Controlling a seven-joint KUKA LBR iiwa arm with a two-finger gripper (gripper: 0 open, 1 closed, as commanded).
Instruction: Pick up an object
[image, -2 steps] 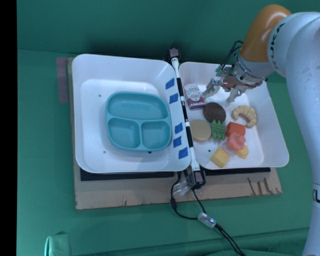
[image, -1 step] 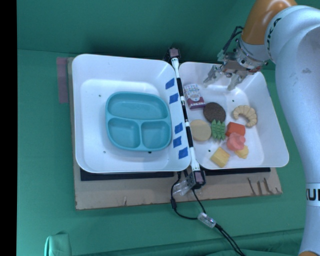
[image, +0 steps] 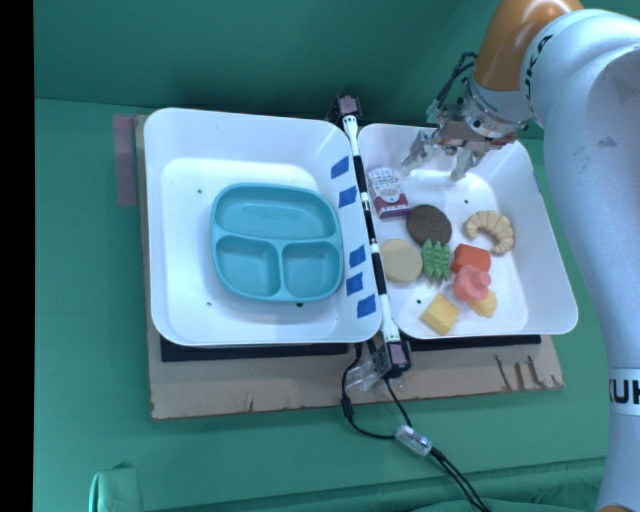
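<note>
On the left of the worktop, the left bin carries a teal divided plate near its middle. It looks like the place prepared to receive things, since its three compartments hold nothing.

Between the two bins runs a black-and-white divider bar with blue tape pieces beside it, probably to hold the bins together so they do not slide.

The right bin holds all the toy food, gathered in its middle and toward its near edge: a small red and white carton near the divider, a dark brown cookie, a tan round biscuit, a green pea pod, a croissant toward the right wall, then an orange-red piece, a pink piece and yellow cheese wedges near the front edge. Any of these can serve as the object to pick.

The gripper hangs at the far edge of the right bin, above a bare part of the floor — its fingers are spread apart and hold nothing. I judge the grasp is not yet started; the carton and the cookie lie nearest, just in front of the fingers.
</note>
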